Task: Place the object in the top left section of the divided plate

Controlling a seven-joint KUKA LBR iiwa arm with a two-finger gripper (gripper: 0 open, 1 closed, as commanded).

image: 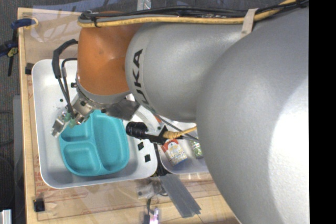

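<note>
**Gripper at plate corner, placing not confirmed**

Nearest me, approx. three small items (pixel 178 152) lie in the right bin (pixel 176 169). Behind, one teal divided plate (pixel 97 147) sits in the left bin (pixel 44 113), w/ three sections, all look bare. The gripper (pixel 64 122) hovers at its top left corner (something greenish at the tip; I cannot tell if it is gripped). Release is left, I judge.

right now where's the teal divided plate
The teal divided plate lies in the left white bin, toward its lower part, just below the gripper at the plate's upper left corner.
</note>
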